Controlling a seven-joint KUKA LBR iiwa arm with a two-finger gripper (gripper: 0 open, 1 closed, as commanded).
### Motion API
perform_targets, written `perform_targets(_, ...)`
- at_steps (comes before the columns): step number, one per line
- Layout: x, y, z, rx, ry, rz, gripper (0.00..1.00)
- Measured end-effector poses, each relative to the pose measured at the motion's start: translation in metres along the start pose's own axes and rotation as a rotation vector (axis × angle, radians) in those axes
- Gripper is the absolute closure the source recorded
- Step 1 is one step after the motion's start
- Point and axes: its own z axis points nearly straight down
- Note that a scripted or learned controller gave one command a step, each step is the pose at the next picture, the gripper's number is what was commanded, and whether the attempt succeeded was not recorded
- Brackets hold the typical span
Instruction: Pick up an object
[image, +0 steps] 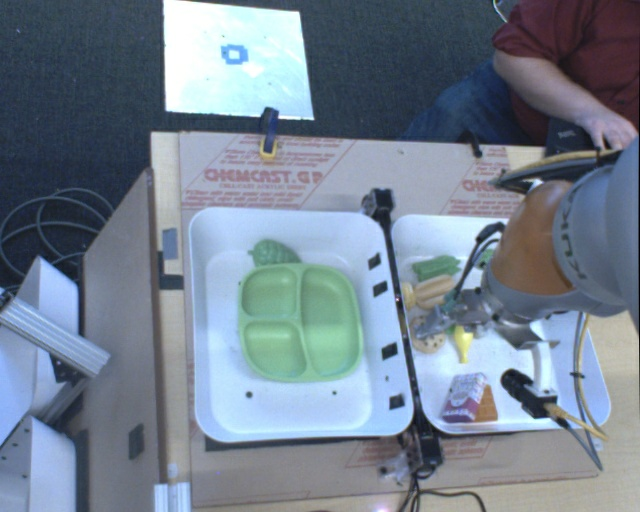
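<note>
Gripper (437, 325) low in right bin (590, 400), down among small objects (440, 283) by its left wall; finger state impossible to tell. Green divided tray (300, 322) in left bin (215, 400).

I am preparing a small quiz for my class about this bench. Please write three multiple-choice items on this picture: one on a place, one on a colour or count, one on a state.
1. In which bin does the divided plate lie?
A. the left bin
B. the right bin
C. on the cardboard outside the bins

2. What colour is the divided plate?
A. red
B. light green
C. black

3. Where is the pincer now?
A. raised over the left bin
B. parked outside both bins
C. low in the right bin among the small things

Answers:
1 A: the plate rests in the middle of the left bin.
2 B: its three compartments are all pale green.
3 C: the pincer is down in the right bin, between the tan food piece and the yellow piece.
</note>
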Motion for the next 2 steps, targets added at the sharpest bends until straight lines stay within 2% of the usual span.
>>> perform_targets(1,0.001,0.000,-0.012,-0.001,0.006,0.002,1.00)
perform_targets(2,0.065,0.014,-0.107,0.000,0.006,-0.006,1.00)
